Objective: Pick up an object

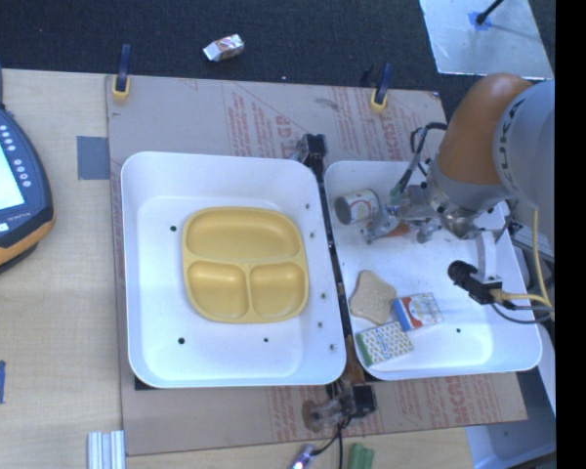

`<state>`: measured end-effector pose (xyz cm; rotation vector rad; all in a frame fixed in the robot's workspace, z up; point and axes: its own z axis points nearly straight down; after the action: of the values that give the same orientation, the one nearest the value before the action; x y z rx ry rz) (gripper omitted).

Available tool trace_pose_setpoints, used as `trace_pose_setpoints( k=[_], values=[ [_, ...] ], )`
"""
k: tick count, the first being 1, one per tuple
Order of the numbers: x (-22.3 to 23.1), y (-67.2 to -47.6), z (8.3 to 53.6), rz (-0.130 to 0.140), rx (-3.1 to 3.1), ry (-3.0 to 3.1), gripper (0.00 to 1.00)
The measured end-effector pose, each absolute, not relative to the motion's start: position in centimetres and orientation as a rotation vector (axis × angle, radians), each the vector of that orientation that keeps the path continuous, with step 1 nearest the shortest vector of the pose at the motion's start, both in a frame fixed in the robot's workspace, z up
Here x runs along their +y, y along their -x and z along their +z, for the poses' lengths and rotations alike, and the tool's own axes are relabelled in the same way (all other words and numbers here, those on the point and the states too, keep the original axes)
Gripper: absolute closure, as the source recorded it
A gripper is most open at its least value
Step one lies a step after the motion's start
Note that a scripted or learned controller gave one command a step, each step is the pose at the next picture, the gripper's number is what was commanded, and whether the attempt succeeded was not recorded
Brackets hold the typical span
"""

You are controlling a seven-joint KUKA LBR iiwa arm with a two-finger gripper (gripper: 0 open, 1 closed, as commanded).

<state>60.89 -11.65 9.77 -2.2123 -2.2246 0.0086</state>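
The grey arm's two-finger gripper was down in the right white bin, though whether its fingers were open or closed I couldn't tell. Just left of them lay a small silver can; a tan bread-shaped piece sat below.

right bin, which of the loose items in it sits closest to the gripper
The small can lying on its side at the bin's far left, just left of the gripper. The tan sponge and two cartons lie nearer the front.
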Motion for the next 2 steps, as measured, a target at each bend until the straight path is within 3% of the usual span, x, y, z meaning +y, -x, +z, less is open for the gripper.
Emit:
trace_pose_setpoints(
  k=[1,2],
  values=[
    [-9.5,-65.1,8.8,0.032,-2.212,2.202,0.00],
    [-9.4,-65.0,9.9,0.033,-2.208,2.198,1.00]
  ],
)
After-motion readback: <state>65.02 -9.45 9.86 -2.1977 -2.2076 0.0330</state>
